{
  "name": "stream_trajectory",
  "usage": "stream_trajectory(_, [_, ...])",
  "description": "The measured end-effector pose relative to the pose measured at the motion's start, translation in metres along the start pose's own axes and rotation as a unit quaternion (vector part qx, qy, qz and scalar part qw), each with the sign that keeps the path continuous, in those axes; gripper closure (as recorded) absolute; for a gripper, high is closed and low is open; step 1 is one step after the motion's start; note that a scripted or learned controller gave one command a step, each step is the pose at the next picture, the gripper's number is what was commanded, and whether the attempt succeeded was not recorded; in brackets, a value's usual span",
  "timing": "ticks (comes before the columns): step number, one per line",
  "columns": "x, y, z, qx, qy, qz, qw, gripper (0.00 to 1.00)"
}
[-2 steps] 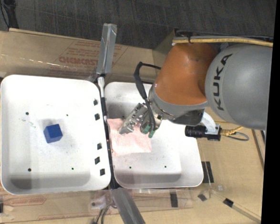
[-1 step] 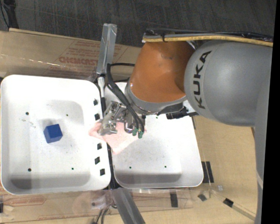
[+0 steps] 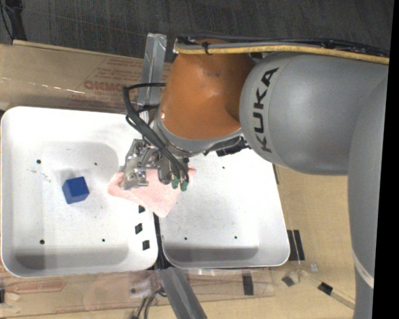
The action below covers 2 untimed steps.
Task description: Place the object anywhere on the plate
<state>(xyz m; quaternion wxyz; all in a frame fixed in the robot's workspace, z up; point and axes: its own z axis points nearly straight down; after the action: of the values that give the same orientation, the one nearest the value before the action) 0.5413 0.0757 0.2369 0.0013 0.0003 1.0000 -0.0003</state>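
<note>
your jaws point(image 3: 138, 175) hang over the ridge where the two bins meet, right above a flat pink plate point(image 3: 157, 195). you cannot tell if the jaws are open or closed, since the wrist hides them. the plate lies tilted across the edges of both bins. the blue cube point(image 3: 75, 189) sits in the left bin point(image 3: 16, 245), well apart from the plate. the right bin point(image 3: 250, 220) lies under your big grey arm point(image 3: 312, 109).

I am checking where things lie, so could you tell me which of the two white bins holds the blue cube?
The left bin holds the blue cube; the right bin lies under the arm, by the pink plate.
</note>
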Motion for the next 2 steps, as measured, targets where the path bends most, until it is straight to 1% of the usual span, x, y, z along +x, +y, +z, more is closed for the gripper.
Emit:
stream_trajectory(1, [0.003,0.051,0.012,0.000,0.002,-0.002,1.0000,1.00])
stream_trajectory(2, [0.005,0.103,0.006,0.000,0.001,-0.003,1.0000,1.00])
